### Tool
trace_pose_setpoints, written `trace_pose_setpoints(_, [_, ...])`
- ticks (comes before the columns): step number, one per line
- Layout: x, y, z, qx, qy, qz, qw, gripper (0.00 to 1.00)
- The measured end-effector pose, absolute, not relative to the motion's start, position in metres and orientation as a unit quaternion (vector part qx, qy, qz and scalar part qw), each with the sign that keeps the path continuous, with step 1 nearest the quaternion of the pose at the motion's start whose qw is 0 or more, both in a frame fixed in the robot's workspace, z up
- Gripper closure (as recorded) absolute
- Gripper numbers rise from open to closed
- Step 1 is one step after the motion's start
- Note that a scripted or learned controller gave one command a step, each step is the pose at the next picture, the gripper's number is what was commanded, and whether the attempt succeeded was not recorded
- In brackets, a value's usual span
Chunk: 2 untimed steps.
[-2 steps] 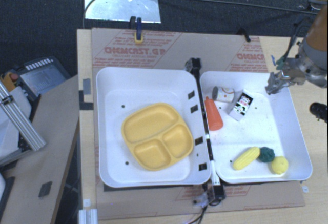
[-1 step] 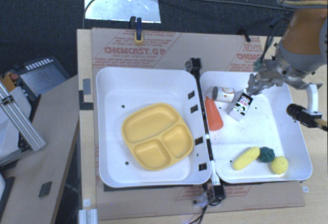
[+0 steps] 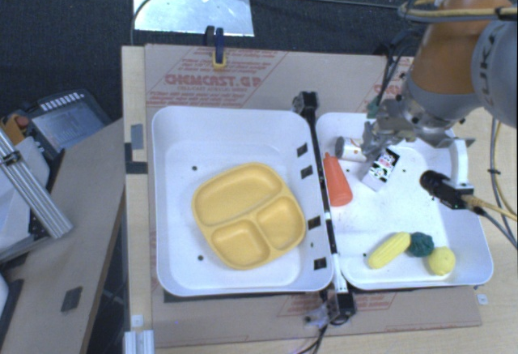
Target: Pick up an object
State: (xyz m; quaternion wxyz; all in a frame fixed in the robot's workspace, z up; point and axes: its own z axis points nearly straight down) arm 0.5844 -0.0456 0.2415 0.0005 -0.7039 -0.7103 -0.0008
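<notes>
The pincer [image 3: 374,151] is seen low in the right bin [image 3: 477,259], over a small white box [image 3: 382,168]. Whether it is spread or pressed together cannot be told. The box is judged light and stiff, and is best pinched across its flat sides.

The two bins [image 3: 243,121] were white. A pale yellow divided tray [image 3: 247,215] lay in the left one. The right one held an orange carrot [image 3: 337,181], a yellow corn cob [image 3: 388,249], a dark green broccoli piece [image 3: 420,244], a yellow lemon [image 3: 440,261] and a white card [image 3: 381,168] with black marks. The arm [image 3: 461,36] was grey and orange.
</notes>
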Motion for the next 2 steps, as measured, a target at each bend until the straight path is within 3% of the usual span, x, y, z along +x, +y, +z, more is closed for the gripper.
trace_pose_setpoints(2, [0.600,0.064,0.225,-0.704,-0.710,-0.0009,0.000,1.00])
